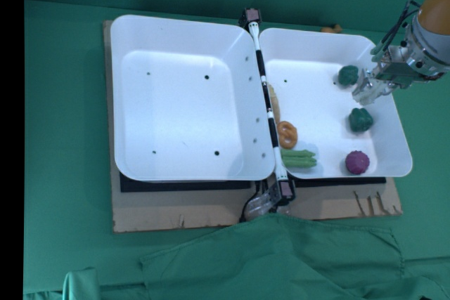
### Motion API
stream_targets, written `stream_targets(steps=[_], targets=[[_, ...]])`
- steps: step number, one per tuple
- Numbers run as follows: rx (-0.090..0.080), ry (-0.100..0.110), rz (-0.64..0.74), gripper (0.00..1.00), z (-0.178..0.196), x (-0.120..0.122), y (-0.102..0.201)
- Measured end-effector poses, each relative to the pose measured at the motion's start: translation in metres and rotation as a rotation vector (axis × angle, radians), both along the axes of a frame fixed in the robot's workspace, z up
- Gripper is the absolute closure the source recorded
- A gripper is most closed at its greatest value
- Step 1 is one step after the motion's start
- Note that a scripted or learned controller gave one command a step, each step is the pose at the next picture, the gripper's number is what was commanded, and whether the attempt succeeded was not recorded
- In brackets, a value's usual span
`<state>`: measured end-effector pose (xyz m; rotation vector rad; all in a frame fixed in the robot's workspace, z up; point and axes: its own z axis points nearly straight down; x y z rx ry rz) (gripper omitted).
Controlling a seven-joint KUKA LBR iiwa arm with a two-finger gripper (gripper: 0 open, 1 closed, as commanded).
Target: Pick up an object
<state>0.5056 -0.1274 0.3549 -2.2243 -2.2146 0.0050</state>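
The arm came in from the right over the right bin, grey wrist with the orange band above it. Gripper hung over the bin's right side, just beside a dark green round object at the far right, and a bit far of a second dark green lumpy object. Nothing was seen between the fingers. Whether the jaws were spread or pressed together, cannot tell (too small and blurred at this angle).

Other contents of the right bin: a purple ball-like object at the near right corner, a green bean-pod-like toy near the near-left corner, an orange pretzel-shaped toy just far of it, and a pale tan item against the left wall, partly hidden by the divider.

The left bin sat touching the right one along a black-and-white bar. Both bins rested on a brown cardboard sheet over green cloth. A small orange thing lay beyond the right bin's far edge.
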Motion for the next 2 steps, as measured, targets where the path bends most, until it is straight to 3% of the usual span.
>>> stream_targets(steps=[1, 2], targets=[[-0.002, -0.013, 0.002, 1.0, 0.0272, -0.003, 0.0056], [-0.001, -0.011, 0.003, 1.0, 0.035, -0.0019, 0.0147]])
